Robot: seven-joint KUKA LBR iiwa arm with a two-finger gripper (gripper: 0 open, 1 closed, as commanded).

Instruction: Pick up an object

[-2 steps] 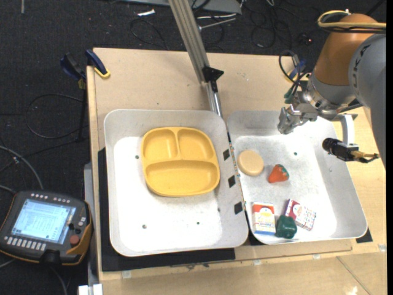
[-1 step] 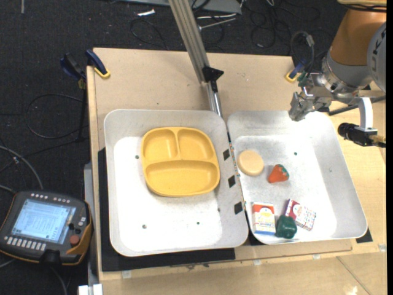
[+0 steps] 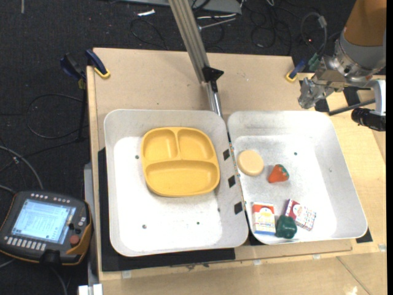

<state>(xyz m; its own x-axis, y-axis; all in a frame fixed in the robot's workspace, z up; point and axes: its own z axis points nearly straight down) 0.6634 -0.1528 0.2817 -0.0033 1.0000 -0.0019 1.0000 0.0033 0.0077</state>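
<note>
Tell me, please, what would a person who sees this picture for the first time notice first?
The eye goes first to the yellow divided plate in the left bin. Next come the small things in the right bin: a round beige piece, a red strawberry, two small cartons and a dark green piece. The gripper hangs beyond that bin's far right corner, above the bench.

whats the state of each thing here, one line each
gripper: above the right bin's far edge, holding nothing
yellow divided plate: flat in the left bin, compartments bare
tan round disc: lying flat in the right bin
red strawberry toy: beside the disc, apart
two small cartons: lying down at the near edge
dark green object: between the cartons
</note>
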